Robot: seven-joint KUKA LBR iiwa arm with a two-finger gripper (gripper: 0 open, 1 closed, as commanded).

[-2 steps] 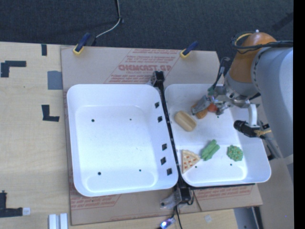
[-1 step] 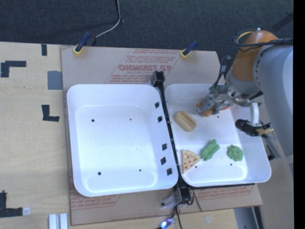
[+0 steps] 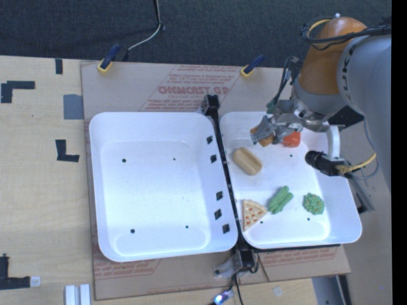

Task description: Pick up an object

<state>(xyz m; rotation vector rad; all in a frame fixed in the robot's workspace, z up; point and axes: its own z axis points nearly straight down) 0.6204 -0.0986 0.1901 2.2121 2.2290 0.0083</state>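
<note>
I hang my two-finger gripper [image 3: 270, 132] over the far end of the right white bin [image 3: 346, 230], and between the fingers sits a small orange, wedge-shaped toy piece [image 3: 261, 135] — I'm pinching it, so the fingers are closed on it, and it looks lifted just clear of the floor. It reads as hard, light plastic, probably slick, so I judge a grip across its thickest part safest. Tucked just behind me, to the right, is a small red toy tomato [image 3: 291, 139]. Below me and a little left lies a tan bread-roll toy [image 3: 247, 161] — rounded, likely to roll. Further below sit a green pea-pod toy [image 3: 280, 199], a green broccoli floret toy [image 3: 313, 203] and a triangular pizza-slice toy [image 3: 252, 212].
</note>
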